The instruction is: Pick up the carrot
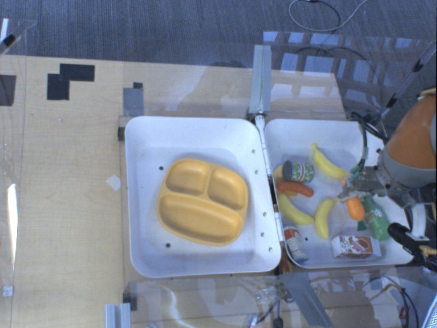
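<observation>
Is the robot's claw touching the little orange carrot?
Cannot tell. In the camera view the gripper sits right above the carrot in the right bin, but the slanted look from above hides any contact or gap.

No text, brand name or number could be read anywhere. The small carton (354, 246) at the front of the right bin (341, 130) carried a red and white printed label, the can (298, 171) with the dark green wrapper and the can (295, 242) near the bin's front left corner carried printed wrappers too, but all were too small and blurred to make out any words. The black block shapes (69, 79) on the table (61, 183) were plain marks, not letters or signs.
</observation>
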{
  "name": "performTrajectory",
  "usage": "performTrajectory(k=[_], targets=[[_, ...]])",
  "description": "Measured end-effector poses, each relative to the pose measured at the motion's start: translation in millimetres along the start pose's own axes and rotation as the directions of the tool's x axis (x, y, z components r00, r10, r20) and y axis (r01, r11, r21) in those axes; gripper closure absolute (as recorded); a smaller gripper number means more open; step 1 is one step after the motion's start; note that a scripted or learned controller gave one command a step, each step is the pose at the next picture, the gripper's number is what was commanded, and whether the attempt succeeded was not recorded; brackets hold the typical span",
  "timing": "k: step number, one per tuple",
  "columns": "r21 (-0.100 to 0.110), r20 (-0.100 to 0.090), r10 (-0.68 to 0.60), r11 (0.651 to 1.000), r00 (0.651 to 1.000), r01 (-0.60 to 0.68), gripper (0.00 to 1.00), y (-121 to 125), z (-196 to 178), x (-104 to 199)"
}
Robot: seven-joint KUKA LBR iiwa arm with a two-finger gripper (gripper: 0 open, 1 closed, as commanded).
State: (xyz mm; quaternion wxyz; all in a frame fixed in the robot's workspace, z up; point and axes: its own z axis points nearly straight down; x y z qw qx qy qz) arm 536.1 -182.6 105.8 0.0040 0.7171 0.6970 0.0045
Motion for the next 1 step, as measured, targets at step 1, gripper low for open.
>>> performTrajectory(k=[1], targets=[[0.006, 0.004, 0.193, 0.981, 0.981, -0.193, 1.00, 4.2, -120.5, 42.7]])
